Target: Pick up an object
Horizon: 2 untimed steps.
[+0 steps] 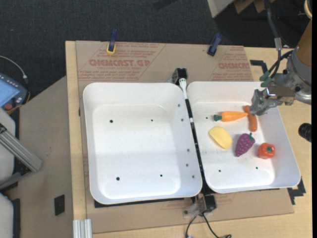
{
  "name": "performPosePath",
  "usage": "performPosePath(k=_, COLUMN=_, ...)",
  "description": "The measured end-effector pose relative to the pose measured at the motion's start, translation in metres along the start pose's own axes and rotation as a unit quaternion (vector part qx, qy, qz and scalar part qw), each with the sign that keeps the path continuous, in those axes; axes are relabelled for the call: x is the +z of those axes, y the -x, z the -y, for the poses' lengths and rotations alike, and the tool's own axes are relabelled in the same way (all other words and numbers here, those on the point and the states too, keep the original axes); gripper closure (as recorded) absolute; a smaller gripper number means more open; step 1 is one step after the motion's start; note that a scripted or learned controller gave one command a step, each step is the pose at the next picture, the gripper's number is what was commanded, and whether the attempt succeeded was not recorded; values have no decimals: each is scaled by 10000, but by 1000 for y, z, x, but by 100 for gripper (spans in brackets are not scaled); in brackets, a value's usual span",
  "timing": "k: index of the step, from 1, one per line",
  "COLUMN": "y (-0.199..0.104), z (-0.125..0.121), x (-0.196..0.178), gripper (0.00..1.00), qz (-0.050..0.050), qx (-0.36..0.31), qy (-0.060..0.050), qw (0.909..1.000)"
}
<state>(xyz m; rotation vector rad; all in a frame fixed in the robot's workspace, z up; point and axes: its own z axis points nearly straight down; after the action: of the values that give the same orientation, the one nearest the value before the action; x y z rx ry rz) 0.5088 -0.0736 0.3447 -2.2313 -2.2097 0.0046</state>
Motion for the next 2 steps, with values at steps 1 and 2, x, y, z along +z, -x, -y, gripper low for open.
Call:
performPosePath(k=1, y=-49, z=-47, x=10, gripper=100, qz=0, qx=-66, qy=39, qw=10000)
performPosePath(k=2, y=-18, z=8, x=57, gripper=100, qz=-7, qx=-24, qy=-23, qw=10000)
